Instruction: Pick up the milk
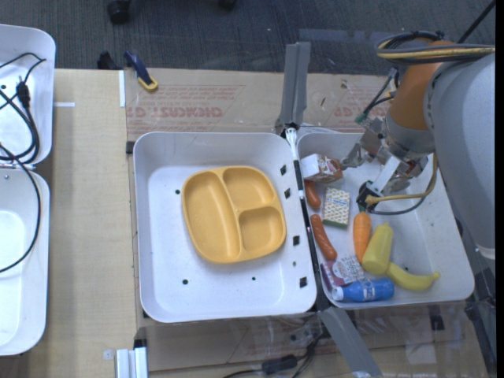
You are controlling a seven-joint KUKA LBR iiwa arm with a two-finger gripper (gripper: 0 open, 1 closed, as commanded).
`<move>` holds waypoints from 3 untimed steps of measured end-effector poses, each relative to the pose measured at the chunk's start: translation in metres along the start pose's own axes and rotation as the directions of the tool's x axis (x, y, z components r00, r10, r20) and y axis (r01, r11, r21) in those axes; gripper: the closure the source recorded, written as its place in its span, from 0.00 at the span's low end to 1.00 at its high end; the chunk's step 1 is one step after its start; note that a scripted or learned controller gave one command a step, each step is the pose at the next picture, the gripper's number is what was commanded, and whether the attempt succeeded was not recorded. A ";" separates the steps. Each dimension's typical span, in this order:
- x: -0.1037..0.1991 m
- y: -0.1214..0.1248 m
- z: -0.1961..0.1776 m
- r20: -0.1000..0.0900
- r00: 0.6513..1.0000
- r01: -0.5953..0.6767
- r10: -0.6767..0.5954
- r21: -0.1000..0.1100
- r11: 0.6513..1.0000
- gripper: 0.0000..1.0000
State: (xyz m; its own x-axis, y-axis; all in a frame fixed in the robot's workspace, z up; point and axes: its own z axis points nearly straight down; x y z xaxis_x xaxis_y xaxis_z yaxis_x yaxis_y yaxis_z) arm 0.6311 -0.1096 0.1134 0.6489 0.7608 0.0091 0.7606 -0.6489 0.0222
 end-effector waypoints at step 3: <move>0.003 -0.141 -0.101 0.001 0.911 0.412 -0.412 0.028 0.911 1.00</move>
State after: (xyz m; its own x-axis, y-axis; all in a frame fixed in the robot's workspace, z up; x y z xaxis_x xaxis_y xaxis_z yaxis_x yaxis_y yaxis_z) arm 0.5229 -0.0152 0.2116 0.2775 0.9607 -0.0019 0.9607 -0.2776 -0.0036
